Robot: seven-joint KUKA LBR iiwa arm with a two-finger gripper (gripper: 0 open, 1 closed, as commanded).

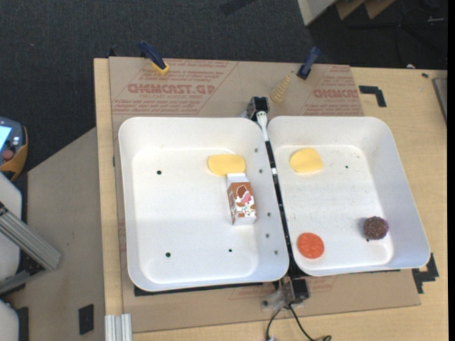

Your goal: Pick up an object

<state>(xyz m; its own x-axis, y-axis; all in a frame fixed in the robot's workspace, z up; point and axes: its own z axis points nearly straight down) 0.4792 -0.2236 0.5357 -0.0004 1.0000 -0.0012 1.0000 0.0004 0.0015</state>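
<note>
The place looked like a robotics lab or test workshop. Two shallow white bins [135,190] sat side by side on a cardboard sheet [170,87] clamped to a wooden bench [398,91] with blue clips [153,55] near the frame's top. Cables [284,318] trailed at the bottom centre, above dark carpet [71,20] at upper left.

The left bin [142,261] is open across its left half and front. A small carton [242,202] stands by its right wall, with a yellow piece [226,164] just behind it. In the right bin [398,162] the middle lies free. Another yellow piece [306,160] sits back left, an orange-red disc [310,245] front left, and a dark ball [376,227] front right, all well apart.
</note>
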